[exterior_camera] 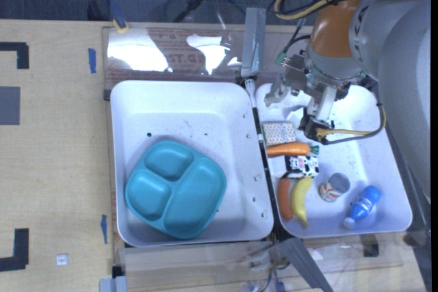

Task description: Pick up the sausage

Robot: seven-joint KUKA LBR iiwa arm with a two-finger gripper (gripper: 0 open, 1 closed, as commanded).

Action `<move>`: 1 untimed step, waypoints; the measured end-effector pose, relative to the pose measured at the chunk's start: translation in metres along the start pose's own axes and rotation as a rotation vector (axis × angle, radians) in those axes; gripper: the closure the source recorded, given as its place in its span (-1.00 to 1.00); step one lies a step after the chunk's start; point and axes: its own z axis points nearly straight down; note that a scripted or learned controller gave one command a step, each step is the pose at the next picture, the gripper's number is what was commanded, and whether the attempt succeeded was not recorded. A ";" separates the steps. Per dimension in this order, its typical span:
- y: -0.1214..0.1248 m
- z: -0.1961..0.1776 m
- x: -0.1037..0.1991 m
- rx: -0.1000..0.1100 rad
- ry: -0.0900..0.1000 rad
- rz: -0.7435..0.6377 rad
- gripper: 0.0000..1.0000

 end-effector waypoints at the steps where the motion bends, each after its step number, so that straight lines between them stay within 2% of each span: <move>1: 0.018 -0.071 -0.023 0.001 -0.001 0.009 -1.00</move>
